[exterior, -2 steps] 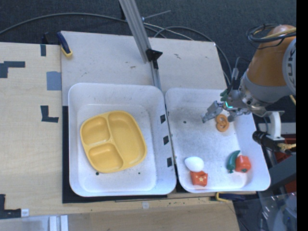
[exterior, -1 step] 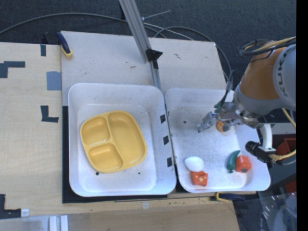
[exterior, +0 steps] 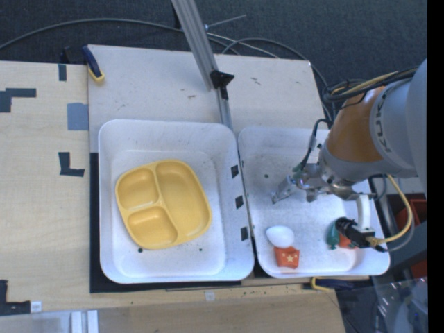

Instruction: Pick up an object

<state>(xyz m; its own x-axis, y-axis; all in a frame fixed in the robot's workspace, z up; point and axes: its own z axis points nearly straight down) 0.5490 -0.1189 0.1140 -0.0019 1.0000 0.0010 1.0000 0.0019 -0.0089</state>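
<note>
White egg (exterior: 280,236) lies long axis left-right in the right bin (exterior: 260,144), touching an orange block (exterior: 287,257); pincer (exterior: 295,188) open, empty.

On the worktop (exterior: 159,82) two bins sit side by side: the left bin (exterior: 111,186) holds a sectioned tray (exterior: 163,203), while the right bin (exterior: 260,151) holds an egg (exterior: 280,236) just behind a small block (exterior: 287,257), with the hand (exterior: 295,188) above its middle.

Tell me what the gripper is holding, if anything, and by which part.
Nothing is seen held. The gripper hangs over bare floor of the right bin, apart from the white egg-shaped object and the orange block.
</note>
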